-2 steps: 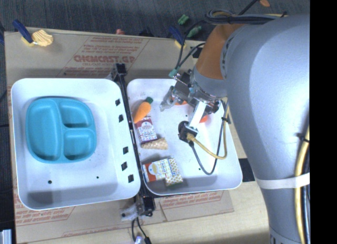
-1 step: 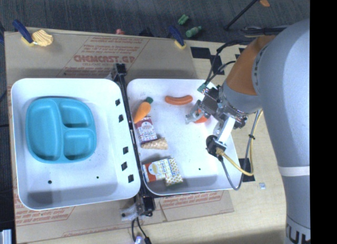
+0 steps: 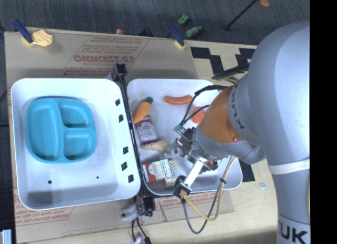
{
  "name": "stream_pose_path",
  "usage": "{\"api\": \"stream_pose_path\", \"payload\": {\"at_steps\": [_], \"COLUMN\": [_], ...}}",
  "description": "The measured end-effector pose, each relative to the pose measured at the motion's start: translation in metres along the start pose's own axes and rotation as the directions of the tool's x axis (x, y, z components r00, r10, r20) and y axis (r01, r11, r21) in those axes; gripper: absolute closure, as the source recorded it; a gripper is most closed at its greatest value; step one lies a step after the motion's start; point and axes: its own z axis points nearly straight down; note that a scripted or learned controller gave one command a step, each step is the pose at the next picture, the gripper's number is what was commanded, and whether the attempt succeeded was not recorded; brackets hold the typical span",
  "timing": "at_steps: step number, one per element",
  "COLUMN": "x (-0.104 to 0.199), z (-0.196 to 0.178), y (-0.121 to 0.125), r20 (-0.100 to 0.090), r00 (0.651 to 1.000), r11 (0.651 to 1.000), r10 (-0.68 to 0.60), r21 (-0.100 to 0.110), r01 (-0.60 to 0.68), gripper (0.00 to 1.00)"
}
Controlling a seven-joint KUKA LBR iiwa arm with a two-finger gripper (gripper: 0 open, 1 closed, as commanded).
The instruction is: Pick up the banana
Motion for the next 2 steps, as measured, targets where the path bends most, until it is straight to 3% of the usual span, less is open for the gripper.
{"api": "stream_pose_path", "payload": {"at_steps": [1, 2], "x": [0.091, 0.091], "z": [-0.098, -0.097], "y": [-0.058, -0.09], "r20": [-0.001, 0.001], "r00": [0.995, 0.986], "r11": [0.995, 0.986], "r10": [-0.096, -0.164], "r21": [-0.003, -0.001], "r01": [0.096, 0.164], "gripper": [0.0, 0.0]}}
